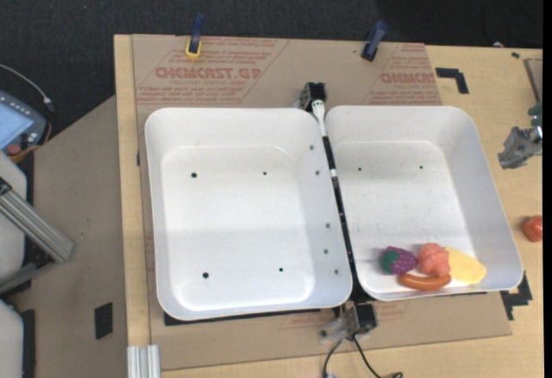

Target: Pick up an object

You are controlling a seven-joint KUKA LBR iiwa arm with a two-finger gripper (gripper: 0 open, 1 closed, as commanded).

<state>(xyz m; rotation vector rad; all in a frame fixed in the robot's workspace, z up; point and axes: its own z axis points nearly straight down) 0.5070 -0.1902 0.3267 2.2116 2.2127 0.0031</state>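
Several toy foods lie bunched in the near right corner of the right bin (405,143): a purple grape cluster (398,260), a pink-orange piece (434,256), a yellow piece (466,267) and an orange sausage shape (423,281). The pieces touch one another. My gripper (520,146) shows as a small grey metal part at the view's right edge, outside the right bin's right wall and well away from the toys. Nothing is seen held in it.
The left bin (237,212) sits beside the right one, with a black seam (332,186) between them. Both rest on a cardboard sheet (259,66) held by clamps (195,38). A small orange-red shape (532,229) sits at the right edge.
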